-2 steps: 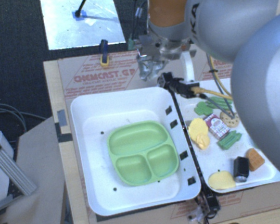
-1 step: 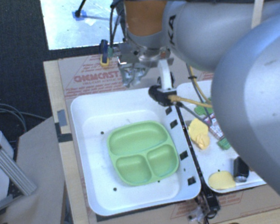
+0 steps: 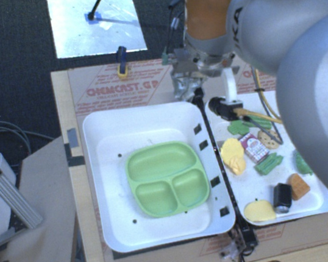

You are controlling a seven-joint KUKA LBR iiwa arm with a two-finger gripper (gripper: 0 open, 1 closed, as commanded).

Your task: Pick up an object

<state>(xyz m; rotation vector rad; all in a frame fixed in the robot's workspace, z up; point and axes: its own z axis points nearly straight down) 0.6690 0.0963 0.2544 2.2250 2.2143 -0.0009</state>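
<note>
Fingers (image 3: 194, 94) hang at the far rim where the two white bins meet, below the orange band of the grey arm (image 3: 294, 20). The wrist covers them from above, so I cannot tell whether they are apart or together. Nearer the camera and to the view's left of the fingers, the left bin (image 3: 105, 167) holds a pale green divided tray (image 3: 165, 179), lying flat and well apart from them. The things to pick from lie in the right bin (image 3: 323, 199), nearer the camera and to the view's right of the fingers. Closest to them is a dark green piece (image 3: 237, 128). Beyond it come a yellow lump (image 3: 233, 155) by the wall between the bins, a small red and white box (image 3: 254, 147) just beside the lump, and a round brown biscuit (image 3: 269, 138) touching the box. Farther off lies a green strip (image 3: 269, 164). Farthest from the fingers, along the near rim, are a flat yellow disc (image 3: 259, 211), a black cylinder (image 3: 281, 197) and an orange-brown block (image 3: 299, 186), close together. Both bins rest on the desk (image 3: 83, 195).
</note>
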